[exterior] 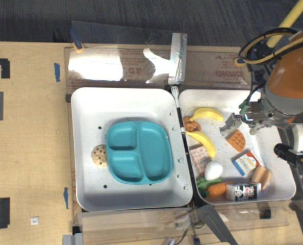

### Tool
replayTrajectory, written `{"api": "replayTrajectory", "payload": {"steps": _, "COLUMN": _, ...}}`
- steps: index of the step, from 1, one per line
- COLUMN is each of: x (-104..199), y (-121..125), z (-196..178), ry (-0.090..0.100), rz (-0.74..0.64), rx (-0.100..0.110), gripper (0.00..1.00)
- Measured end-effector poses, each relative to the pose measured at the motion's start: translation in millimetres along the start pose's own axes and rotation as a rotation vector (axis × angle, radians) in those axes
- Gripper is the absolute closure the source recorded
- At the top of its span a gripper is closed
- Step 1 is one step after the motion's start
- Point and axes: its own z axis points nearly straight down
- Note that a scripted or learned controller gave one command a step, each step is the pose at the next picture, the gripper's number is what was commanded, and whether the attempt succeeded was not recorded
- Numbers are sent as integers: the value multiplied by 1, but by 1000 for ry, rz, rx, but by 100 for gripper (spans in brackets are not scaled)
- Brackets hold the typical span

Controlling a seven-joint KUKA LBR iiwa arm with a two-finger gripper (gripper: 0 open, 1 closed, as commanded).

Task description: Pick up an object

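Two bins on the table [29, 137], and we read the pick as not yet made. The gripper [232, 125] hangs over the upper middle of the right bin [286, 190], arm coming in from the right edge of the frame with its orange band at upper right. We can't tell the state of the jaws: the grey tip is small and blurred against the white floor, and we see nothing between them.

Candidates all lie on the bin floor. Closest is the orange waffle piece [236, 140], just below and right of the tip, maybe touching, can't say. One banana [208, 114] sits left of the tip, a second banana [205, 142] lower left. Further down frame: white egg [213, 170], small blue-and-white box [245, 162], carrot [216, 189], small bottle [242, 191] lying flat, hot dog [260, 175] near the right wall.

Left bin [85, 106] carries a teal divided tray [140, 151] and a cookie [99, 155] just beside its left edge; well apart from the arm, so not the target in our judgement.

Done: approach over the right bin. Left: descend, close on something, lift clear. No object is off the floor so far.
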Motion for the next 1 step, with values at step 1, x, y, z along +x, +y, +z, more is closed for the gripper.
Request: {"api": "replayTrajectory", "payload": {"steps": 1, "x": -36, "y": -2, "z": 108, "ry": -3, "rz": 109, "rx": -8, "gripper": 0}}
